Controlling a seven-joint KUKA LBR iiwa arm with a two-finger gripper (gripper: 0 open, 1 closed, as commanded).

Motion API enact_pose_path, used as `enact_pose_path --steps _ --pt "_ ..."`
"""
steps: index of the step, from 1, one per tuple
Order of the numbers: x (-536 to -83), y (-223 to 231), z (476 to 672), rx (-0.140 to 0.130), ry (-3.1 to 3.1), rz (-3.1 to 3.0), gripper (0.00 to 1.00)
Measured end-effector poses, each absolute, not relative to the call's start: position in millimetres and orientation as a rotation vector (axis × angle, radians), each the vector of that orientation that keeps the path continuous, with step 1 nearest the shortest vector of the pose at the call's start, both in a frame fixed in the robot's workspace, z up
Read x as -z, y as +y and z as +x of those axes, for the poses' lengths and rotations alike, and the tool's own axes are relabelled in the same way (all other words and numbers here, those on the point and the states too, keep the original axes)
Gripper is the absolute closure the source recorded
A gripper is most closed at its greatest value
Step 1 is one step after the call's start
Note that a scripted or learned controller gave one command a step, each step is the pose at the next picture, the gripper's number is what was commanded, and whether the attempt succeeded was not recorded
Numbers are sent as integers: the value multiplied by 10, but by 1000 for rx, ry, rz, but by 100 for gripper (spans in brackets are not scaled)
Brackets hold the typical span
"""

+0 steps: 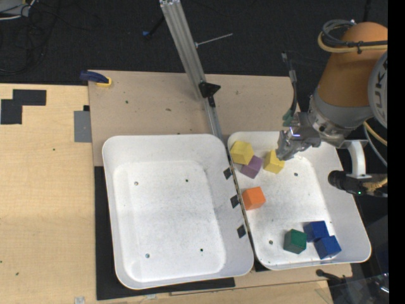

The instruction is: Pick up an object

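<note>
Likely target is the small yellow cube point(273, 163) in the far part of the right bin point(345, 249), touching or just beside the purple block point(253, 166), which in turn touches the larger yellow block point(241, 151) on its far-left side. The gripper point(286, 149) sits right over the small cube's far-right edge; can't tell from this angle whether the claw is open or closed, or whether anything is between it, so not calling it a grasp. Main risk as I see it: the contact looks off-centre, on the cube's corner rather than across its faces, so closing there could squirt the cube out sideways or tip it. Second risk: the purple block is so close on the left that a finger could land on it instead of in a gap, shoving the whole three-block cluster toward the bin's left wall. Third: a diagonal bite on the cube may hold at first and slip on lift. The orange block point(253, 197) is near but apart, toward the near side; the green block point(294, 241) and two blue blocks point(321, 237) are well apart in the near right corner, so no interference there. The left bin point(120, 151) plays no part.
</note>
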State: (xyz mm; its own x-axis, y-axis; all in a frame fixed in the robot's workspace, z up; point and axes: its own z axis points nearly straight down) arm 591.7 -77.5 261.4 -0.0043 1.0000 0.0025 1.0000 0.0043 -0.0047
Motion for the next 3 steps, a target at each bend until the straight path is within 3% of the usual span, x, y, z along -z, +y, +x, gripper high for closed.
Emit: enact_pose_path --steps 3 --pt "-2325 649 5642 -4 -2222 -2213 100"
